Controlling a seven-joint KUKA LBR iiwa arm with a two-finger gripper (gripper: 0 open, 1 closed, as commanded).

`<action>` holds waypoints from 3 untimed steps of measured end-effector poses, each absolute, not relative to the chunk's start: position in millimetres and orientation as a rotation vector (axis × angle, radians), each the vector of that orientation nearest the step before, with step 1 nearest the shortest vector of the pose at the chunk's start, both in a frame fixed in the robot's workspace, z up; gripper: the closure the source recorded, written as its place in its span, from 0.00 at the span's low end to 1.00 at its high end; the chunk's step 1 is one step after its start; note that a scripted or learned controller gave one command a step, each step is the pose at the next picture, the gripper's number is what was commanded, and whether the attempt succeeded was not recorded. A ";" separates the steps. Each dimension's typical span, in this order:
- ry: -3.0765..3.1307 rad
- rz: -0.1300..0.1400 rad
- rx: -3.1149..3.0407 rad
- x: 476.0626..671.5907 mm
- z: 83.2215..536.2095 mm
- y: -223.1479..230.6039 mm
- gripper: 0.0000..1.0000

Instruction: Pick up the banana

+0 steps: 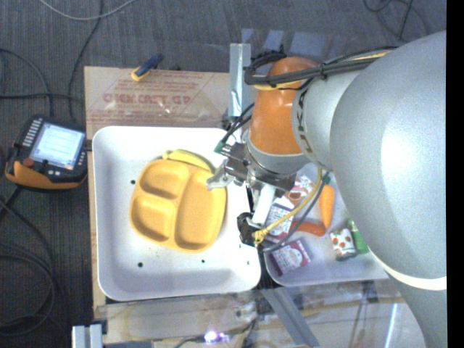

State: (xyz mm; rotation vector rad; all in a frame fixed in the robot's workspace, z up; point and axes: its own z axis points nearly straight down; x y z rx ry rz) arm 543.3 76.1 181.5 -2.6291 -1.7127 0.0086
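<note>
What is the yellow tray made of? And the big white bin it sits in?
The yellow tray looks like moulded plastic: smooth, slightly matte, with rounded compartments pressed into it. The white bin also looks like plastic, smooth with a soft sheen and rounded corners, though it could be coated metal; the picture cannot settle that.

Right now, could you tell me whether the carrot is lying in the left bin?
No, the carrot lies in the right bin, beside the arm.
</note>
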 end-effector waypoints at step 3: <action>-1.950 0.012 -2.464 666.2 136.2 118.2 0.00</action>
